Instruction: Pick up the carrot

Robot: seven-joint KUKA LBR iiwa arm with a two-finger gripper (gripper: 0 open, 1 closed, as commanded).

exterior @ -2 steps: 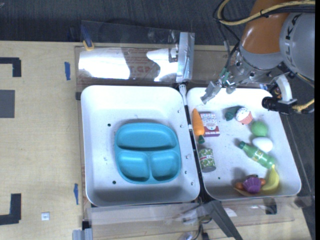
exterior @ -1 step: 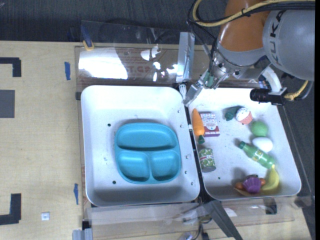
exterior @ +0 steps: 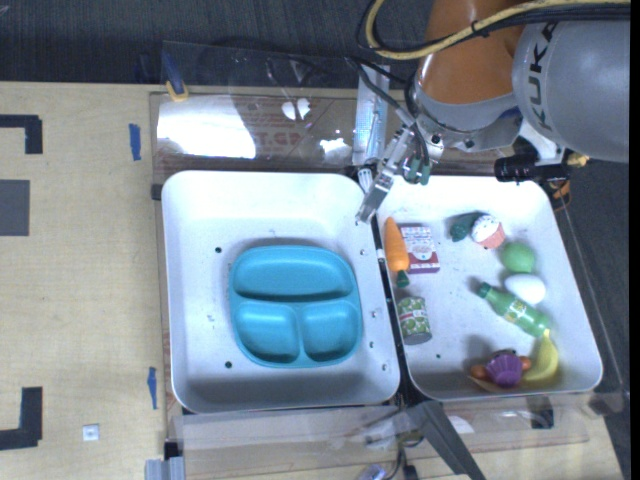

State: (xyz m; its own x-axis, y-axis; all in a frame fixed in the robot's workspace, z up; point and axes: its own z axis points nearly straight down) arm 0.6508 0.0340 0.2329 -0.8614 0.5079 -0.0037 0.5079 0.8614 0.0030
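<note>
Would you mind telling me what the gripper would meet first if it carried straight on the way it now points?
The gripper points down over the shared bin edge. It would probably meet the left bin's rim first, with the carrot just beside that line; depth is unclear from this view.

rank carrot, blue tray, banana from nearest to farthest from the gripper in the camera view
1. carrot: just below the gripper, at the right bin's left edge
2. blue tray: left bin, below-left
3. banana: right bin's lower right corner
</note>
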